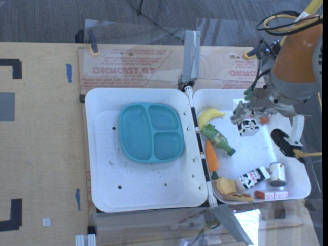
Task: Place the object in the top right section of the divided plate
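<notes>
The gripper [248, 118] hangs over the far part of the right bin [300, 191], just above a small black-and-white carton [249, 127]; whether it is spread or pinching, I cannot tell. The teal divided plate [151, 132] lies in the left bin [100, 152].

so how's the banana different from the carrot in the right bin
The banana is yellow and curved; the carrot is orange and straight. The banana lies crosswise near the bin's far end, while the carrot lies lengthwise nearer the middle. The green bottle lies between them. Both rest close to the right bin's left wall, apart from the gripper.
</notes>
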`<state>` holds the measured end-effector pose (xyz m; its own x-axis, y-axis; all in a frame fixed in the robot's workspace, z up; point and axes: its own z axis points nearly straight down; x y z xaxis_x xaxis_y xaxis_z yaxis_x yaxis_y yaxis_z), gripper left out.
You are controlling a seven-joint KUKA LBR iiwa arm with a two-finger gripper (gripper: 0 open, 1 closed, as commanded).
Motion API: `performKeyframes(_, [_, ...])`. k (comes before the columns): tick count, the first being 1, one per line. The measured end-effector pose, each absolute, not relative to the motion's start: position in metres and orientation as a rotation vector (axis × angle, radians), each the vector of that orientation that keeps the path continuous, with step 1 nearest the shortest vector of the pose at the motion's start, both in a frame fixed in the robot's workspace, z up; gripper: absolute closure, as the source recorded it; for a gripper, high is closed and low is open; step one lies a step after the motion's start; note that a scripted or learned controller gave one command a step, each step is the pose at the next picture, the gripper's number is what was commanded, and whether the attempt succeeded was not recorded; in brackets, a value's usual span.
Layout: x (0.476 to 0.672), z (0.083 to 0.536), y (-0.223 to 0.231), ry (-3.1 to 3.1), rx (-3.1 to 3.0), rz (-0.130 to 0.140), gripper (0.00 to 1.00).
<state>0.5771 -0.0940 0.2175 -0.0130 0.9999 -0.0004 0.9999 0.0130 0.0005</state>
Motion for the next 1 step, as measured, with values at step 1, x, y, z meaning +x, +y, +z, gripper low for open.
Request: performKeyframes(1, [0.5522,0.2389,-0.0909,2.368,2.068,-0.001,1.00])
